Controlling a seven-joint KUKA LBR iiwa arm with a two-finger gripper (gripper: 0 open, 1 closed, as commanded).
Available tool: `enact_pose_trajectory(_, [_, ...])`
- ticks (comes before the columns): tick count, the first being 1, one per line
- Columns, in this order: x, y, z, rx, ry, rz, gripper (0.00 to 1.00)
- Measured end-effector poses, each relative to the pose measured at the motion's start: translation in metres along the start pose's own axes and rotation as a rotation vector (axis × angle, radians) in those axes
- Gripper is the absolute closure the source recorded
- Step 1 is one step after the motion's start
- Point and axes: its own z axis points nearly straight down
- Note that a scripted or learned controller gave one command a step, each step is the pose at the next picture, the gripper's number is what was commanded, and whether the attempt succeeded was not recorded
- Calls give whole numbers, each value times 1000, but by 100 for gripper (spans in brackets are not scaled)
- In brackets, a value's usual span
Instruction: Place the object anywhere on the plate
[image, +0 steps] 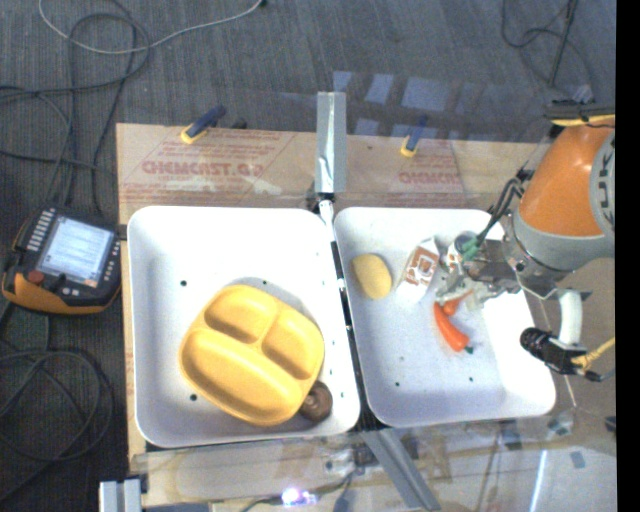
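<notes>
two fingers (452, 296) just above carrot (452, 328), near carton (421, 267)

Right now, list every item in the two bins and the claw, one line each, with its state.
Yellow plate: lies in the left bin, nothing on top.
Brown object: at the plate's lower right edge, partly hidden.
Yellow potato: lies in the right bin, untouched.
Small carton: lies beside the claw.
Carrot: lies under the claw.
Claw: low over the right bin, grip unclear.
</notes>
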Motion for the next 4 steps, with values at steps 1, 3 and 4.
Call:
enact_pose_trajectory(1, [60,30,11,1,3,-142,100])
enact_pose_trajectory(3, [204,-17,29,1,4,-427,100])
enact_pose_trajectory(4, [261,-41,95,-23,2,-594,100])
